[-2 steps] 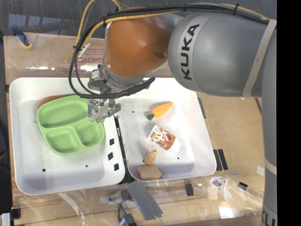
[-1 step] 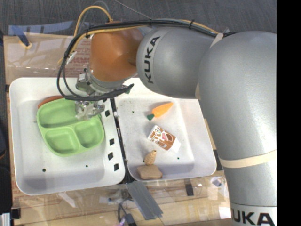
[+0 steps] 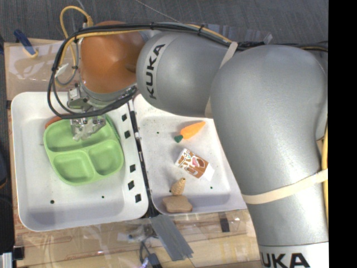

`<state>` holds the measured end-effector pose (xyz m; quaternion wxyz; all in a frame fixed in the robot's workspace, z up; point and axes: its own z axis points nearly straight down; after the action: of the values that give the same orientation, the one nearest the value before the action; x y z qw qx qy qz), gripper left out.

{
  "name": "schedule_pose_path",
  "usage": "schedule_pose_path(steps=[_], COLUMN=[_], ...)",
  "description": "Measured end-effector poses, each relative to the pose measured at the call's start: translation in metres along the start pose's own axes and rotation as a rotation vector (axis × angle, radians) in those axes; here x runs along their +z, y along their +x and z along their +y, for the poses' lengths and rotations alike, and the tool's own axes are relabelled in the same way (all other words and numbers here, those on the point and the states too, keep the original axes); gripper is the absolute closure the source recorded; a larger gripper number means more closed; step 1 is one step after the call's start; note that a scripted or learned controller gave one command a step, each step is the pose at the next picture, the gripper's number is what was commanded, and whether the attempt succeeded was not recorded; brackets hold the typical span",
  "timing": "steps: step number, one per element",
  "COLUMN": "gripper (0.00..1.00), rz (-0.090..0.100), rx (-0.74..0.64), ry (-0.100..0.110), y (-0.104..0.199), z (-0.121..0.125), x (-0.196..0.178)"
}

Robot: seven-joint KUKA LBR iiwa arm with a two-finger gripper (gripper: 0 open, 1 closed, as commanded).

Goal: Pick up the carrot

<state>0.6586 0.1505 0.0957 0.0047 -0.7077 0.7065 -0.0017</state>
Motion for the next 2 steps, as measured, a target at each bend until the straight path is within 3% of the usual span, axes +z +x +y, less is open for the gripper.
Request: schedule_pose_path(steps=[1,2], gripper=[1.0,1.0], rz=[-0.001,0.003], rx=[0.179,-0.088], ry=[0.006,-0.011], y=[-0.04,-0.049], z=[0.002,0.036], x=[-0.162,-0.164])
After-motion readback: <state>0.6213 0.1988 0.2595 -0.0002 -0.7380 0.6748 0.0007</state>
